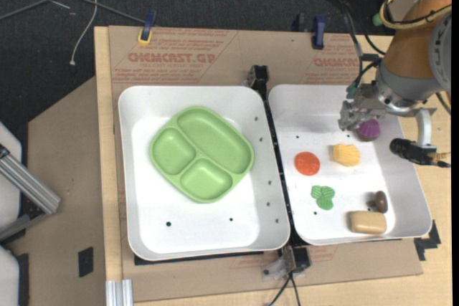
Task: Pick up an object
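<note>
Camera view: fixed above a bench, looking down at a slant on two shallow white bins side by side; near means the bottom edge, far means the top.
Left bin [143, 226]: holds a green divided plate [201, 153] with three compartments, lying flat slightly toward 12 o'clock of the bin's centre.
Right bin [301, 107]: holds six small objects, listed from near to far.
Tan block [368, 223]: a rounded beige piece at about 5 o'clock in the right bin, close to the near rim.
Brown object [378, 201]: small and dark, just beside the tan block on its far side, toward 4 o'clock of the bin.
Green leafy object [323, 196]: near the bin's centre, toward 6 o'clock, well apart from the tan block.
Red-orange round object [308, 163]: at about 9 o'clock of the bin's centre, just beyond the green leafy object.
Yellow object [346, 155]: lumpy, near the bin's centre, beside the red-orange round object on its 3 o'clock side.
Purple object [369, 129]: round, at about 1 o'clock in the bin, partly covered by the gripper.
Gripper [356, 115]: grey metal, low over the right bin, touching or just above the purple object's 10 o'clock side.
Jaws: I cannot tell how far apart they stand, nor whether anything is between them.
Arm [416, 46]: grey with an orange band, reaching in from 3 o'clock over the far right corner of the bin.
Bench board [201, 57]: brown cardboard under both bins, with two blue clamps [148, 24] on its far edge.
</note>
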`<state>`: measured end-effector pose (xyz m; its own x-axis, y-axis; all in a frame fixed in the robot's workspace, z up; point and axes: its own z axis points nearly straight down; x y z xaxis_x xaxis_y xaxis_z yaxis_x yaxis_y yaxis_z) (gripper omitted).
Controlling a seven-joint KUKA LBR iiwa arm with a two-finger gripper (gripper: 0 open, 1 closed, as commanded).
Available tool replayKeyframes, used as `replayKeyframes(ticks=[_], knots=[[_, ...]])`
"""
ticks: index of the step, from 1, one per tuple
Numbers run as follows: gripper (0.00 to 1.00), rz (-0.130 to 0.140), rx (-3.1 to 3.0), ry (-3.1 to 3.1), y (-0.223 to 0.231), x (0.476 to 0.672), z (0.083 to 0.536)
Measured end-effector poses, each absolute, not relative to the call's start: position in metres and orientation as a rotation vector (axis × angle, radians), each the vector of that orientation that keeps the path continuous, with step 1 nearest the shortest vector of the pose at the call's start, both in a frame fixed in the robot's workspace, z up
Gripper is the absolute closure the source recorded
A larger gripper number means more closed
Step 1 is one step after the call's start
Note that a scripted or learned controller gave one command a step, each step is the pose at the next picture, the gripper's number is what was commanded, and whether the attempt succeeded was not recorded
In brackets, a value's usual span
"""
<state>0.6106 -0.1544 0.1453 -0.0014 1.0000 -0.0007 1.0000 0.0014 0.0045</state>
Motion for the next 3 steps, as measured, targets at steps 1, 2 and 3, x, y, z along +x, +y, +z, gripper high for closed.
replayKeyframes(ticks=[1, 2, 3], knots=[[1.00, 0.003, 2.218, 2.220, -0.163, 0.617, 0.197], [1.00, 0.003, 2.218, 2.221, -0.163, 0.618, 0.224], [1.00, 0.000, 2.219, 2.228, -0.105, 0.616, 0.223]])
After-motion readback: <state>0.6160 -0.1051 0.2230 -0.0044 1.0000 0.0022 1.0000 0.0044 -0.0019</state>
